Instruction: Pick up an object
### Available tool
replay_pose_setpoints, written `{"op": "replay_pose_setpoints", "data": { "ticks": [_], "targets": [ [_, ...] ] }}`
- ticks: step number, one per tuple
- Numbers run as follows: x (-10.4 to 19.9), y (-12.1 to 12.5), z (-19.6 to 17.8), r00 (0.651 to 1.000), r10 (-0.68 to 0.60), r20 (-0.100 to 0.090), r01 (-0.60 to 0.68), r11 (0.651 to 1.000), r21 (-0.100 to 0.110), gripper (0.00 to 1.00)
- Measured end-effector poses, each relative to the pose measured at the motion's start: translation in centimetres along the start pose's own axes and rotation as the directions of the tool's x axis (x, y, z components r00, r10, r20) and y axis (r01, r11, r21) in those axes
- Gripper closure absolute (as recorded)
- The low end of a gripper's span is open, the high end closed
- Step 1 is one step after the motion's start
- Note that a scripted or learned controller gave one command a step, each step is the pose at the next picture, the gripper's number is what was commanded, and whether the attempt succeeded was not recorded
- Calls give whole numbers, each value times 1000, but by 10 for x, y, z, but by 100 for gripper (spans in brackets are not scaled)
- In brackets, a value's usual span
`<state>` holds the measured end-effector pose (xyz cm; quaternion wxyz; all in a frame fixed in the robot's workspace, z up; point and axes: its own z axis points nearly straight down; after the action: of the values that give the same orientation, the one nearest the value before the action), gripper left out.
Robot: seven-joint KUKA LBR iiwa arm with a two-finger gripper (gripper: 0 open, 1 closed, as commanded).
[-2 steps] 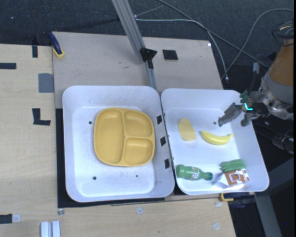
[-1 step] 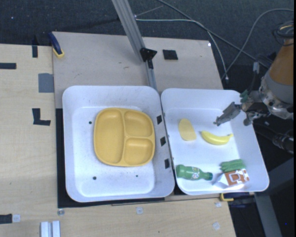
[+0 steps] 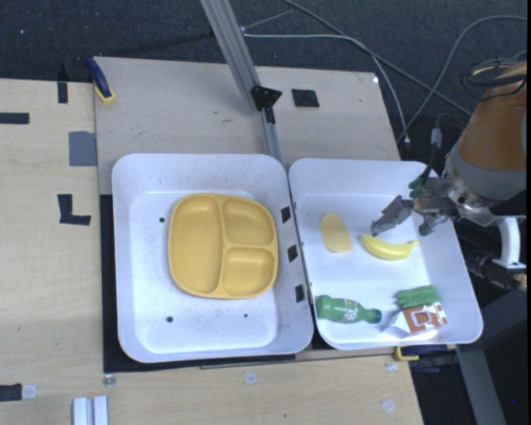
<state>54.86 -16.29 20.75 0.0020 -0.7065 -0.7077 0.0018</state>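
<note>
Camera view: I see my gripper (image 3: 408, 219) with jaws spread, pinching nothing, hovering over the right bin (image 3: 442, 326). The banana (image 3: 388, 248) lies just beside it at seven o'clock, apart from the jaws.

Bench top (image 3: 186, 104): pale wood-grain board, matt, with dark tape patches. Both bins, left bin (image 3: 128, 264) and right bin (image 3: 372, 180): white plastic, smooth, slight sheen, a few dark specks. Divided tray (image 3: 223, 244): yellow plastic, smooth, satin. Banana (image 3: 388, 248): yellow plastic look, glossy. Pale yellow piece (image 3: 335, 233): smooth, matt, material unclear. Green bottle (image 3: 345, 310): shiny plastic, paper-like label. Small carton (image 3: 422, 318): printed card, orange and white. Green item (image 3: 415, 296) beside it: ridged surface, material unclear. Slanted pole (image 3: 233, 38): bare metal, dull grey. Arm (image 3: 496, 140): orange band glossy, grey shell smooth. Floor (image 3: 336, 16) around the bench: dark, rough, carpet-like.
</note>
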Motion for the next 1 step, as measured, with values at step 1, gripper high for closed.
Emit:
{"op": "replay_pose_setpoints", "data": {
  "ticks": [1],
  "targets": [
    [-2, 0, 65, 1000, 1, -1, -1, 1000, 3, 0]
  ]
}}
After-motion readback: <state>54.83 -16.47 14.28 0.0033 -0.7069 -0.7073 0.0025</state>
